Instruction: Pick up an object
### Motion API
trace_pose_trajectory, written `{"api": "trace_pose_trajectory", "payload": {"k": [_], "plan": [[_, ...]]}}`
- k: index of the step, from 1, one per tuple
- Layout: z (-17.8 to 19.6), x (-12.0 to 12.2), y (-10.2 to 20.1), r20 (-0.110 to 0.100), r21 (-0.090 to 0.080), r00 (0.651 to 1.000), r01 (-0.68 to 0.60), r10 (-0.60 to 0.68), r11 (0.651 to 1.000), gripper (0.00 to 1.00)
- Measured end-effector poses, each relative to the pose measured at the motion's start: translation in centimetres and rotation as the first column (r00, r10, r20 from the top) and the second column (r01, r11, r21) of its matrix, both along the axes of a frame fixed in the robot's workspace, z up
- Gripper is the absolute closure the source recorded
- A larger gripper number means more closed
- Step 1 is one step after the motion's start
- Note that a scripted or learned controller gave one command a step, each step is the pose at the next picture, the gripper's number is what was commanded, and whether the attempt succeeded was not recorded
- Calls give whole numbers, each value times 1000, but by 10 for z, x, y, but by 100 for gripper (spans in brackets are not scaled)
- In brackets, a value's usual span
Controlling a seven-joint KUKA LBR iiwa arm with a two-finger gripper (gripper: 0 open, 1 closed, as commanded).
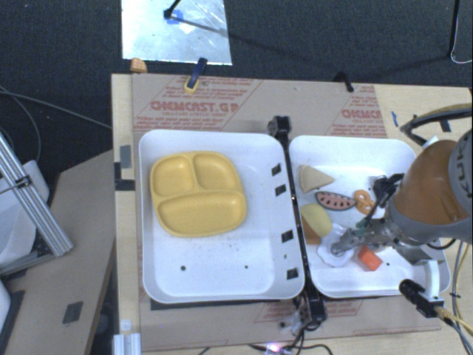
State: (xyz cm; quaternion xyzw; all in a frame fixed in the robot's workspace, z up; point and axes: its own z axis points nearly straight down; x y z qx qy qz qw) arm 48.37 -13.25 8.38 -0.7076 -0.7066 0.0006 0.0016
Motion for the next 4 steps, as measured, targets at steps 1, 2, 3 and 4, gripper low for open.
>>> {"api": "trace_pose_trajectory", "payload": {"k": [1, 2, 3, 4], "plan": [[1, 3, -32, 6, -3, 1000, -1, 1, 1000, 0], [2, 83, -29, 12, -4, 1000, -9, 9, 1000, 0], [6, -1, -19, -2, 1, 1000, 0, 0, 1000, 0], [17, 4, -19, 7, -2, 1000, -3, 3, 1000, 100]]}}
